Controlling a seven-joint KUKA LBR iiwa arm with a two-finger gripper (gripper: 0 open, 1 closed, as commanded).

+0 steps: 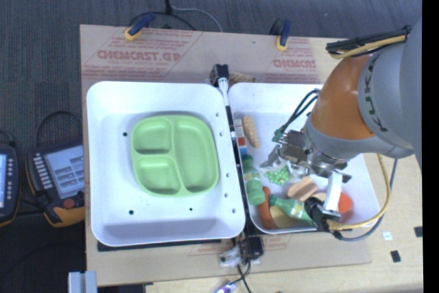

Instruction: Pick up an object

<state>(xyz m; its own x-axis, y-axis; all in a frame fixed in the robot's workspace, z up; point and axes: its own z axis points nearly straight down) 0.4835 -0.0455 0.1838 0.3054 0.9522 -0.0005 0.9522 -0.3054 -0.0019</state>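
Left bin (110,113): glossy white plastic, shallow, rounded corners, holding just a smooth pale-green tray (175,154) with three compartments. Right bin (274,89): same white shell, but crammed with little toy foods (274,199) along the lower half — a ribbed yellow corn (251,132), green bits, a tan hotdog-looking thing (302,187), something orange-red. Hanging low over that heap from the right, the arm (357,106), grey with the orange band. Gripper (312,171) buried in its own hardware, so can't tell whether it's released or clamped. Looks like the reach-and-descend step, nothing visibly grabbed yet. Next up, probably: settle on one piece, close, lift straight.
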